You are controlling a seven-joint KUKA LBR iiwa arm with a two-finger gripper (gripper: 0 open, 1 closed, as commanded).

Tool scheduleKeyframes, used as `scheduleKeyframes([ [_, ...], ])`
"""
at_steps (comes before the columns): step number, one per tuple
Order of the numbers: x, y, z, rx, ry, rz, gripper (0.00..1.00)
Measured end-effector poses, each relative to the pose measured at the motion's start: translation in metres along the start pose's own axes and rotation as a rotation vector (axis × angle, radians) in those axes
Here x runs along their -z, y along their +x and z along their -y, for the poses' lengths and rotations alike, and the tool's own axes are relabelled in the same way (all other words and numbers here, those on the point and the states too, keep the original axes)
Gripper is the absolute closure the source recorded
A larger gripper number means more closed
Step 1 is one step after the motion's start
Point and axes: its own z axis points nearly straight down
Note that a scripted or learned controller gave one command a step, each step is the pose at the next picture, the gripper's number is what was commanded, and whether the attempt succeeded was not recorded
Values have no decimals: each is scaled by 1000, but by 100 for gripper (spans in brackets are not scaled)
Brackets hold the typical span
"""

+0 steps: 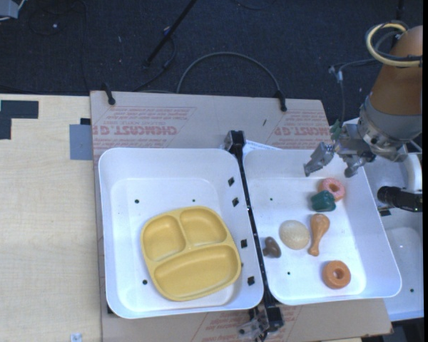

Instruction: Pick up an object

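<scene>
the pink frosted donut [333, 187] lies near the far edge of the right bin [385, 276], touching the dark green toy [324, 202] just in front of it. the gripper [337, 161] hangs above that corner with its jaws spread and nothing between them. to do this well, i'd come straight down centred on the donut so one finger doesn't land on the green piece. the drumstick [318, 232], cream egg [294, 234] and orange donut [336, 274] sit further forward, with more room around them.
</scene>
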Motion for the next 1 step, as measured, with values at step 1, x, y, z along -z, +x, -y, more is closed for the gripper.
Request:
scheduleKeyframes([
  [1, 8, 0, -2, 2, -14, 2, 0],
])
